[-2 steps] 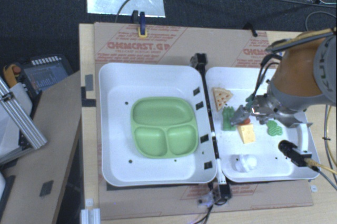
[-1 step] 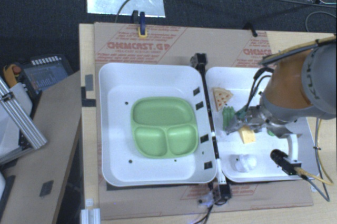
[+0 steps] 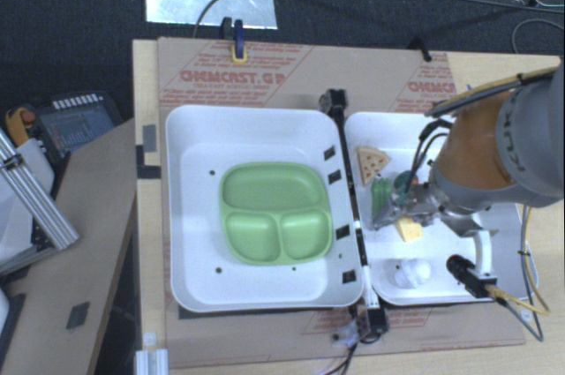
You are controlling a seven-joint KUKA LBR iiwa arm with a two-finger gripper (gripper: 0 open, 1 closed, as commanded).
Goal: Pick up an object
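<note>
Two shallow white plastic bins sit side by side on the bench, touching along a black-clipped seam. Most of the left bin's floor is taken by a smooth pale-green divided plate with three compartments, ringed by bare white floor. The right bin is more crowded: a tan triangular pizza-slice toy lies near the seam, a yellow wedge-shaped block sits mid-bin, and a small white rounded object rests near the front wall. The grey arm's gripper is low over a green object just beside the seam; whether it is open or closed cannot be made out.
</note>
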